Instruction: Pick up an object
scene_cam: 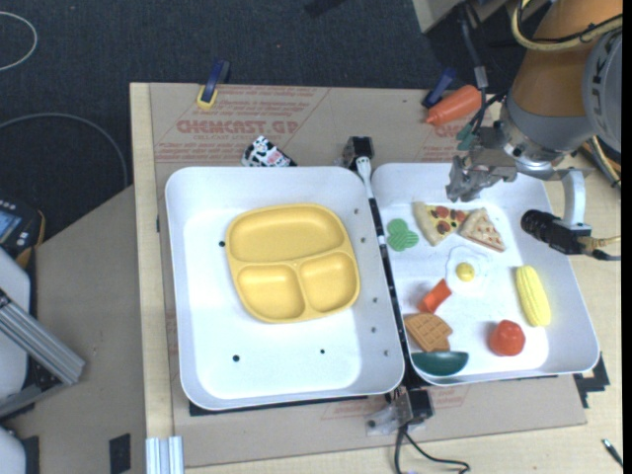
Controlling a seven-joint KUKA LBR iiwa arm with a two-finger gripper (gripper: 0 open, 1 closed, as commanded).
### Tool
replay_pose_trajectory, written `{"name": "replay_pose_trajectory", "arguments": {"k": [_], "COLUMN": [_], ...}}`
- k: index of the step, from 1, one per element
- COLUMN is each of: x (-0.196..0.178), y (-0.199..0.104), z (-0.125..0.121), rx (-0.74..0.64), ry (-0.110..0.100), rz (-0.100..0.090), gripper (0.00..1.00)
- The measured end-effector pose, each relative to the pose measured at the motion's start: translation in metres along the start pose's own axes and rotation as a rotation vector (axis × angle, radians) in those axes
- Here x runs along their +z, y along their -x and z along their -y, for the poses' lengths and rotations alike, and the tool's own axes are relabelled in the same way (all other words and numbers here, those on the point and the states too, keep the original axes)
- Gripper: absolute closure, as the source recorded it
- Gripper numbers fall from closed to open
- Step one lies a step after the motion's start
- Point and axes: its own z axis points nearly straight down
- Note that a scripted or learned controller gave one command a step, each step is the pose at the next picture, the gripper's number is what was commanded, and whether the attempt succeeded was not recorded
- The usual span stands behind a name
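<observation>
Gripper (464,188) — dark, fingers blurred, open or closed: cannot tell | pizza slice (437,220) — flat wedge at 6 o'clock just below it, right bin (583,309) | divided tray (291,261) — smooth yellow plastic, left bin (193,294)

Illumination was bright and even from overhead. The white bins (197,363) showed mild glare, and shadows were soft. Focus was slightly soft throughout.
</observation>
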Motion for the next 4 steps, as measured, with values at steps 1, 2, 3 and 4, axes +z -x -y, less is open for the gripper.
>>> {"name": "replay_pose_trajectory", "arguments": {"k": [1, 2, 3, 4], "x": [0.009, 0.003, -0.008, 0.008], "y": [-0.047, -0.092, -0.075, -0.075], "z": [-0.030, -0.050, -0.052, -0.047], "rx": [-0.001, -0.001, 0.006, 0.005], "ry": [0.000, 0.001, 0.001, -0.008], "rz": [-0.001, -0.001, 0.002, 0.001], "gripper": [1.00, 1.00, 1.00, 1.00]}}
